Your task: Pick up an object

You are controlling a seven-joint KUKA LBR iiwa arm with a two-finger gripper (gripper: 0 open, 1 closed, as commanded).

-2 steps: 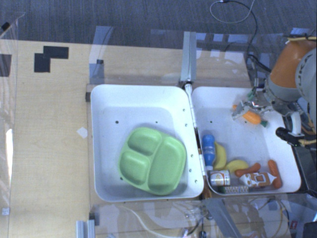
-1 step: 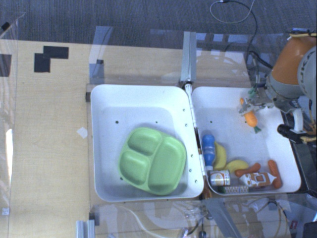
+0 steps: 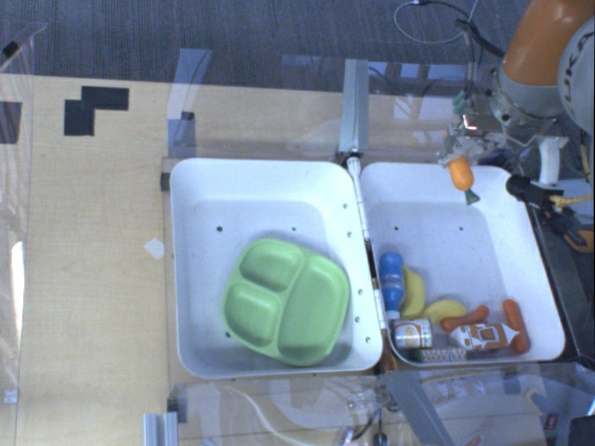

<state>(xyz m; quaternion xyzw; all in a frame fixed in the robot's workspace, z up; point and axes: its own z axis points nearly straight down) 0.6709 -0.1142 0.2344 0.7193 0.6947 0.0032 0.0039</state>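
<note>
Tool [image 3: 462,151] grips carrot [image 3: 461,175] high over right bin's [image 3: 521,249] far edge; the thin pinch at its top could slip, dropping carrot onto tabletop [image 3: 93,249]

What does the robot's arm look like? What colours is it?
The arm is round and chunky, with a big orange band and light grey parts below it. Thin black cables loop out beside it. Its wrist is a cluster of grey metal pieces, leading down to the gripper.
</note>
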